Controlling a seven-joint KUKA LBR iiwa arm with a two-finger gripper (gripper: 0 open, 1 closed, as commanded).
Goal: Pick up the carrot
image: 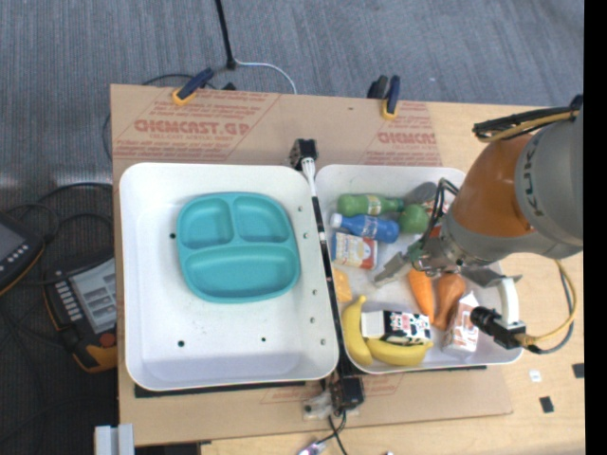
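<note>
**Operator:** Carrot (422, 293) is in the right-hand bin (327, 183), toward its near right part, lying roughly end-on with its thick top up under the gripper (424, 260). I see the tool sitting right at that upper end, but the wrist blocks my view, so I cannot tell whether it is apart, together, or clamped on anything.

**Second:** What worries you from here?

**Operator:** Crowding, mostly. A second orange piece (448, 297) lies just beside the carrot on its right, touching or nearly so. If the grasp lands a little off, I judge it could take that one instead, or both.

**Second:** And below it?

**Operator:** A black-and-white carton (408, 326) sits on the banana (368, 341) just beyond the carrot's tip, and a red-and-white packet (462, 328) lies to the right. Dragging the carrot rather than lifting it could shove those.

**Second:** Anything else?

**Operator:** The grip point is at the end, not the middle, so I'd expect it to swing or slip out. The teal plate (237, 246) in the left bin (142, 254) is well apart, no concern.
</note>
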